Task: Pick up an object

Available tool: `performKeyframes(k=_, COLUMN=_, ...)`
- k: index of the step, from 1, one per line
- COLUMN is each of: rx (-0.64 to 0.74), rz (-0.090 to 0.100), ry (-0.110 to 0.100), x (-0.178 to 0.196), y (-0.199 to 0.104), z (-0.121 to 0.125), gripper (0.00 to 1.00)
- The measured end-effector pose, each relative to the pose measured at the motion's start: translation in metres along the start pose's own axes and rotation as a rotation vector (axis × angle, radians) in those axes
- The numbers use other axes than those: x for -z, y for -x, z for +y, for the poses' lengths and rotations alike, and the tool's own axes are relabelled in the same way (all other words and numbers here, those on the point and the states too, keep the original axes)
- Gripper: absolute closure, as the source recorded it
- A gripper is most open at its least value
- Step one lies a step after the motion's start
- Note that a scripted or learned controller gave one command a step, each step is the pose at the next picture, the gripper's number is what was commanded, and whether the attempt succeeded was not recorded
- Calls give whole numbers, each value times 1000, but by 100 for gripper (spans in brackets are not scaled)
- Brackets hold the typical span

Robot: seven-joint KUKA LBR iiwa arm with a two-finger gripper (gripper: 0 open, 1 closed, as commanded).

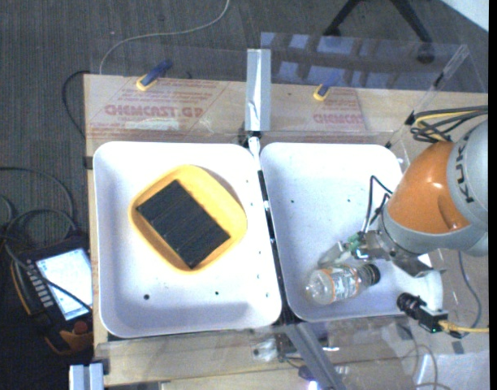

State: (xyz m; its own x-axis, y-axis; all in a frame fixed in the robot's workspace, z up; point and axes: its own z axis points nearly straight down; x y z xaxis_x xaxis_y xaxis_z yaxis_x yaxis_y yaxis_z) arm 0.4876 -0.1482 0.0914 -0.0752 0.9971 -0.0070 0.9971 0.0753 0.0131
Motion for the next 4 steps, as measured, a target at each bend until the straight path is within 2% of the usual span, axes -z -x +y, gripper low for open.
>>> performKeyframes(k=1, rx=3, rz=3, ry=5, x=11, y=-2, z=3, gripper=100)
performKeyframes(k=2, rx=2, rz=3, ry=5, x=10, y=-2, z=3, gripper=0)
performKeyframes(k=3, rx=-301, rz=4, ry=-17, x=33, y=29, z=17, gripper=0)
performKeyframes(k=4, rx=-255, rz=-2, ry=1, x=0, y=-45, z=3, gripper=0)
